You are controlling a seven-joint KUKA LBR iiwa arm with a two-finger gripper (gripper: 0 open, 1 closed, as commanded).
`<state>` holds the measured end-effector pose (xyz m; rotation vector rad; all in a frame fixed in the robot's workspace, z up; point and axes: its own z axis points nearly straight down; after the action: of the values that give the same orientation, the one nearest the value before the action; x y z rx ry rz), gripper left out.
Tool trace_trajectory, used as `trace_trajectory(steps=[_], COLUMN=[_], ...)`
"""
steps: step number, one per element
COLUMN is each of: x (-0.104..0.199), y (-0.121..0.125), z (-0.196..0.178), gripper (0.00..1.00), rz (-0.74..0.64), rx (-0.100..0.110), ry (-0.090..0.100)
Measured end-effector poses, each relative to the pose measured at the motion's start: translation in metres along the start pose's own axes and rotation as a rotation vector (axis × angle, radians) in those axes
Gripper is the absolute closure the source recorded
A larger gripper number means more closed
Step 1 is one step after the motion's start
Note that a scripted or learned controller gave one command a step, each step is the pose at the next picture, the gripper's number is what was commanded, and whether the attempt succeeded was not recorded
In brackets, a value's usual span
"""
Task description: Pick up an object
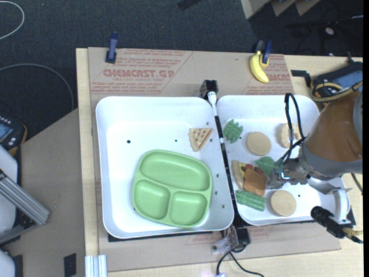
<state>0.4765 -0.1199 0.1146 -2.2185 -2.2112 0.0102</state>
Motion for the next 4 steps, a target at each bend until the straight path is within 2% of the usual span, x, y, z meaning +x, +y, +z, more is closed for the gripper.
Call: trace_trajectory(steps=[1, 2, 3, 4], x=[-0.032, 0.016, -0.062, -0.058], y=[0.048, 0.002, 0.003, 0.004], z=[0.03, 0.029, 0.029, 0.019], gripper=[1.0, 1.0, 1.0, 1.0], rz=[-0.003, -0.004, 0.002, -0.002], rx=[-0.014, -0.009, -0.014, -0.016], ry=[-0.004, 0.0, -0.006, -0.006])
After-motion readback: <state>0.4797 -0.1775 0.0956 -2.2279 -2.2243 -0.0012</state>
